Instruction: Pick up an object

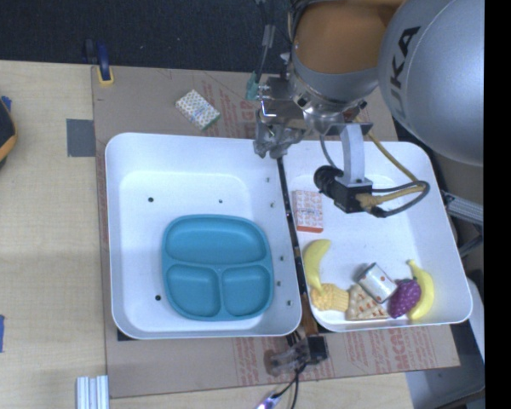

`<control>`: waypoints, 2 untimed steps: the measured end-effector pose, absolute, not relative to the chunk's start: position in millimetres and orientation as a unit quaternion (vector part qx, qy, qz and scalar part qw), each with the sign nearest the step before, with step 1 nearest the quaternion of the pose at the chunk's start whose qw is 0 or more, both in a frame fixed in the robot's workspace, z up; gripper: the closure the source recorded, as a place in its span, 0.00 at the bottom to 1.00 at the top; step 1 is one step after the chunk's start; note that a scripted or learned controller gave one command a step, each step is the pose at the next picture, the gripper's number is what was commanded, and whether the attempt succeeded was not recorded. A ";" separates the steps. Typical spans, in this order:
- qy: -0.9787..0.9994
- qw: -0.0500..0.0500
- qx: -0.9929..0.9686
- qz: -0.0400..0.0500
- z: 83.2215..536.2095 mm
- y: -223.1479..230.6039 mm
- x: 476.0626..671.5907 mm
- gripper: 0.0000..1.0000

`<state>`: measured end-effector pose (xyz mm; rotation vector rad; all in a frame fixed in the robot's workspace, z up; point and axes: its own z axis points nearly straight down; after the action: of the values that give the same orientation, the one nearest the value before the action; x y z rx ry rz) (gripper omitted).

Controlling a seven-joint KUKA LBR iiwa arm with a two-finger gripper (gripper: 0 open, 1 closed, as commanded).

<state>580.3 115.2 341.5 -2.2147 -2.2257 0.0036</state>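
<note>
Jaws hang above the far end of the dividing wall (282,228); spread or pressed together, I cannot tell. Nearest target, the flat packet (307,210) in the right bin (413,220), probably wants a centred, square descent.

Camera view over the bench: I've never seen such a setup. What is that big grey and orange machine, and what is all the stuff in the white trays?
One fixed camera looks down at a slant on a bench. The grey machine with the orange band is a robot arm reaching in from the right. Its gripper hangs over the far end of the wall where the two white bins meet. The left bin holds a blue divided plate. The right bin holds a red-and-white packet and, at its near end, toy food such as a banana and purple grapes. Whether the gripper holds anything cannot be told.
</note>
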 end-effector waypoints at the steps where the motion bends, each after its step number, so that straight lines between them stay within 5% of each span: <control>1: -0.708 0.001 -0.706 0.002 247.0 41.6 591.2 1.00; 2: -0.708 0.001 -0.706 0.002 212.6 14.7 576.4 1.00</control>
<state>576.4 14.7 212.6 -2.2167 -2.2240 0.0064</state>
